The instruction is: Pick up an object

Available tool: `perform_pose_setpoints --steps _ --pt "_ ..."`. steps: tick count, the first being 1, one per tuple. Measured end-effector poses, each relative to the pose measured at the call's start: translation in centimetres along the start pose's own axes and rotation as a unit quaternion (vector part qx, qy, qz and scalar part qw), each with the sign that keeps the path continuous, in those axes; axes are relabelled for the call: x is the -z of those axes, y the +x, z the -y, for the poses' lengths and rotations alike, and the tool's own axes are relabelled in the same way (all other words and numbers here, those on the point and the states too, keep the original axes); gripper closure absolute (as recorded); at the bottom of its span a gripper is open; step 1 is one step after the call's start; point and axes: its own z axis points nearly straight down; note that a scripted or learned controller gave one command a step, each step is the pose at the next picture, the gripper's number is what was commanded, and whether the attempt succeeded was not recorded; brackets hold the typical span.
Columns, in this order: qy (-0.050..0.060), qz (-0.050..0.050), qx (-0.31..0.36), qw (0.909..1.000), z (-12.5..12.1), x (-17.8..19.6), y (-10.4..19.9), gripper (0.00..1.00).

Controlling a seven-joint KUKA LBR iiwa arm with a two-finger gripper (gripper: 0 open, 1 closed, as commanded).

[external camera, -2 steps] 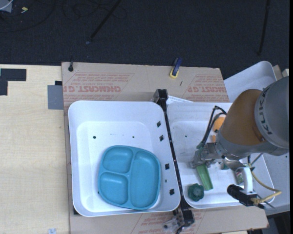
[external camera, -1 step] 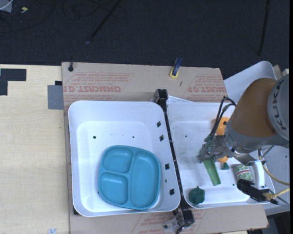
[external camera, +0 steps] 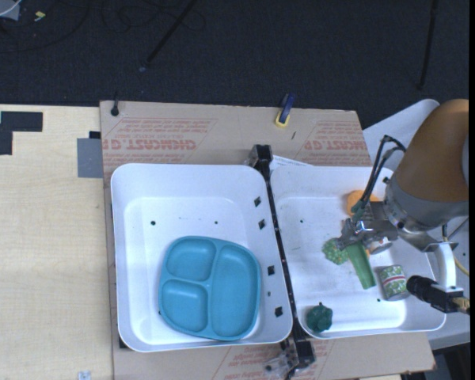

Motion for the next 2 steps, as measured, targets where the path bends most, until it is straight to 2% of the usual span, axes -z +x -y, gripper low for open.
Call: perform_pose_setpoints --steps 1,2 --pt "0.001 0.000 0.000 1.0000 0.0 1.2 -0.1 1.00" --pt "0.002 -0.001 0.001 1.0000 0.2 0.7 5.6 1.00"
